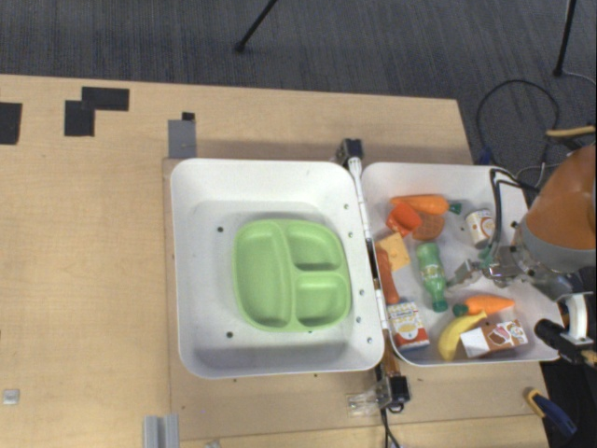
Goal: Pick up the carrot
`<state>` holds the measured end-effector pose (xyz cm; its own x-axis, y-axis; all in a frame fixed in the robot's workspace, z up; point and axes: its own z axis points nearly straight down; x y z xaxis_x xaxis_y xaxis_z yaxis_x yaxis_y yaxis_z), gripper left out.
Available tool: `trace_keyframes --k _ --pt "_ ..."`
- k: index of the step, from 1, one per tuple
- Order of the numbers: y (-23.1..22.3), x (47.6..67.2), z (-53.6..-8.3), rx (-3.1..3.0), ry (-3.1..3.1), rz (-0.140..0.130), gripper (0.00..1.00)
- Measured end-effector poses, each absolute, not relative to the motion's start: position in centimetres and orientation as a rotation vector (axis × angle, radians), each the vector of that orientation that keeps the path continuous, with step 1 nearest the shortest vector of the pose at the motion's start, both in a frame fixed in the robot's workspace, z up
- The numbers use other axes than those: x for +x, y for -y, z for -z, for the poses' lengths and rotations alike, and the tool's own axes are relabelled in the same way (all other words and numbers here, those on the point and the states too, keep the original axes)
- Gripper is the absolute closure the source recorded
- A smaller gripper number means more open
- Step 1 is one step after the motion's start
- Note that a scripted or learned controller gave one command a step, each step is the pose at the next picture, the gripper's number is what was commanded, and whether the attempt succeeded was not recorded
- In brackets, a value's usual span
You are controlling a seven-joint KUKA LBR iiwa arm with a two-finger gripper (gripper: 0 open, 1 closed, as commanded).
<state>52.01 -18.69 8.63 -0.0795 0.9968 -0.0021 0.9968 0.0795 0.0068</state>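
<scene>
A robotics lab or test cell is shown. A plain wooden worktop [84,278] is set on grey office carpet [373,26], with two shallow white bins [187,278] fixed side by side on it. Black tape marks [93,110] are stuck to the worktop near its far edge. Thin black stand legs [266,12] are seen on the carpet, and loose cables [513,110] are coiled at the right. A grey robot arm with an orange band [564,203] is mounted beside the bins. Toy food [420,215] is kept in the right bin, and a green divided plate [291,274] in the left.
</scene>
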Motion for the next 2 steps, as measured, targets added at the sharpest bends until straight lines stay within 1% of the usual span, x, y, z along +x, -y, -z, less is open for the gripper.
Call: trace_keyframes --k 1,2 --pt "17.1 49.0 -8.7 1.773 -2.579 -0.006 0.0" --pt "12.5 49.1 -8.8 1.292 -2.849 -0.002 0.0"
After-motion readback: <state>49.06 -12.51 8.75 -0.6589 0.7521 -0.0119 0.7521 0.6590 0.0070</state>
